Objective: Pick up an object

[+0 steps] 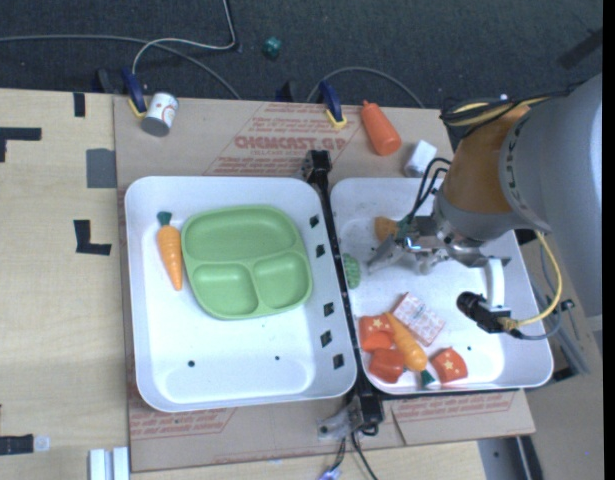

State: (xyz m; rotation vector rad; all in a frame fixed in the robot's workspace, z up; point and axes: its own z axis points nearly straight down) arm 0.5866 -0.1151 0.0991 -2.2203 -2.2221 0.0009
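My gripper [379, 255] is low over the upper left part of the right bin [517, 373], reaching in from the right. A small tan-orange piece [386, 227] lies just above it, and a small green item [350, 270] lies just left of it by the bin's wall. Lower in the same bin lie a pink-and-white packet [419, 316], a toy carrot [408, 341], red pieces [376, 330] and a red strawberry-like piece [449, 365]. Nothing shows as held.
The left bin [227, 378] holds a green divided plate [247, 260] and a toy carrot [169, 252]. On the bench behind the bins lie an orange toy [381, 128], a white cube [421, 156] and a small can [160, 113]. The arm's bulk covers the right bin's right side.
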